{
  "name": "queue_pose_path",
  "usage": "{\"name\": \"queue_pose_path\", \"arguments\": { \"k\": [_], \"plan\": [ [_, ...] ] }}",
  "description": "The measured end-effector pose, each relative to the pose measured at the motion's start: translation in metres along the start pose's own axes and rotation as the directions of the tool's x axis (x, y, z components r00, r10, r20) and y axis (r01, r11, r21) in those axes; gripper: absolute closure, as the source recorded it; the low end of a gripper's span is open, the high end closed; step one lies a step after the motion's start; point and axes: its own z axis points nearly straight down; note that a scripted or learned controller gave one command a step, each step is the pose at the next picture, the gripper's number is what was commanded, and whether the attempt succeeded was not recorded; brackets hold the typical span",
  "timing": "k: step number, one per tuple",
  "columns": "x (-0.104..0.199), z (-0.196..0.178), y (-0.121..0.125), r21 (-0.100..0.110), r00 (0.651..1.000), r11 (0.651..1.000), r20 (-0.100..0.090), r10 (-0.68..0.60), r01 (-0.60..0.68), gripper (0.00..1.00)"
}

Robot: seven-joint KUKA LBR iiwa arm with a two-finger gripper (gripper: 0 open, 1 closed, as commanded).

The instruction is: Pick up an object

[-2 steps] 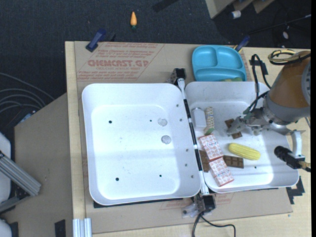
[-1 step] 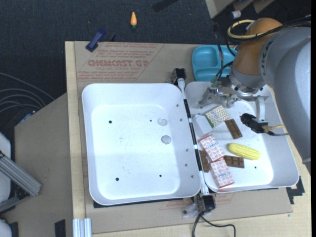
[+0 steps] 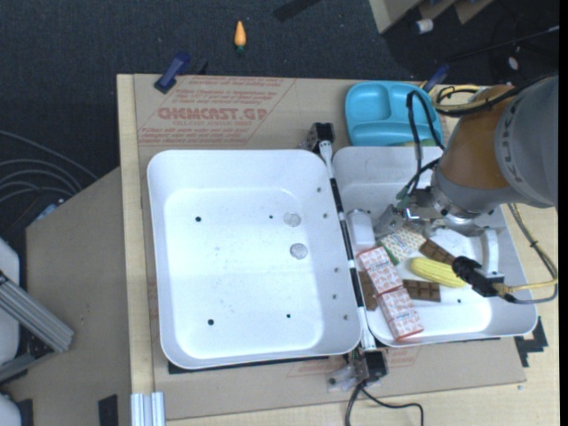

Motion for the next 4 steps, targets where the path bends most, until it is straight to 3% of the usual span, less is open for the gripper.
{"name": "queue_pose_path", "arguments": {
  "k": [1, 2, 3, 4],
  "plan": [
    [-0.019, -0.001, 0.067, -0.003, 1.0, 1.0, 0.0, -0.002, 0.002, 0.0],
    [-0.046, -0.072, 0.087, -0.005, 1.0, 1.0, 0.001, -0.001, 0.001, 0.0],
    [-0.032, 0.001, 0.079, 0.003, 1.0, 1.0, -0.001, -0.001, 0.001, 0.0],
    [-0.056, -0.069, 0.09, -0.006, 1.0, 1.0, 0.002, -0.001, 0.001, 0.0]
  ]
}}
